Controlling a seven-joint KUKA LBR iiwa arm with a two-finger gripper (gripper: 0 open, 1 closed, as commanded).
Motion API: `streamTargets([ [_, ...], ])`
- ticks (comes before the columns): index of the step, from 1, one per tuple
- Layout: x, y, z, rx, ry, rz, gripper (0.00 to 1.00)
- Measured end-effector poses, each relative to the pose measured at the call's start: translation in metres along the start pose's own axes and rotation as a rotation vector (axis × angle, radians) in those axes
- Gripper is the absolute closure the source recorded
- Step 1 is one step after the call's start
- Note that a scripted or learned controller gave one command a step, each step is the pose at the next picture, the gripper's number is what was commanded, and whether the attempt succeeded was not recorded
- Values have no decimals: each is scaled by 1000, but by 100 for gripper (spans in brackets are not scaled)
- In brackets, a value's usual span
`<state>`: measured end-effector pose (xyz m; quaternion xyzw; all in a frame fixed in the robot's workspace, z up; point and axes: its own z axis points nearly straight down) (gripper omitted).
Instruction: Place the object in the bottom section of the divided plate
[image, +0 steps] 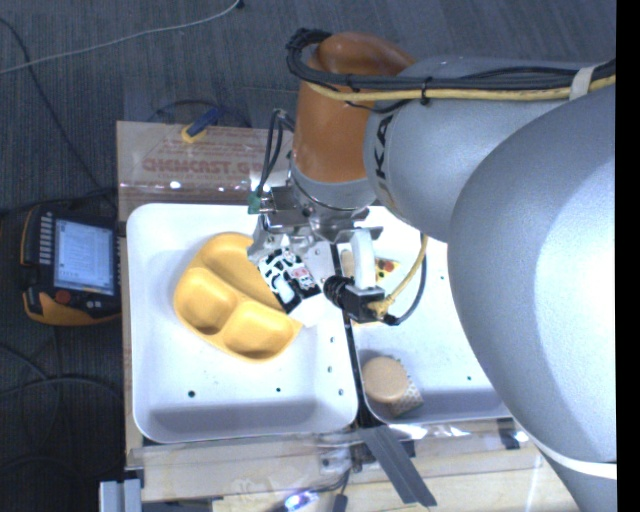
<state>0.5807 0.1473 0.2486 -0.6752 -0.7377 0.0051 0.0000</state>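
Observation:
A yellow divided plate (225, 300) lies in the left white bin (200, 400), with three sections. My gripper (288, 275) hangs over the plate's right edge, its black-and-white finger parts near the rim. A tan round object like a muffin (387, 386) sits in the right bin (450, 395) near its front left corner. A small yellow and red item (385, 267) lies in the right bin just right of the wrist, partly hidden by cables.
The big grey arm (520, 200) covers most of the right bin. A cardboard sheet (190, 160) lies behind the bins. A handheld pendant with a screen (70, 262) rests on the floor to the left.

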Motion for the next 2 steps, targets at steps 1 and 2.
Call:
streamTargets([
  [1, 0, 0, 0, 0, 0, 0, 0],
  [2, 41, -25, -177, -3, 0, -143, 0],
])
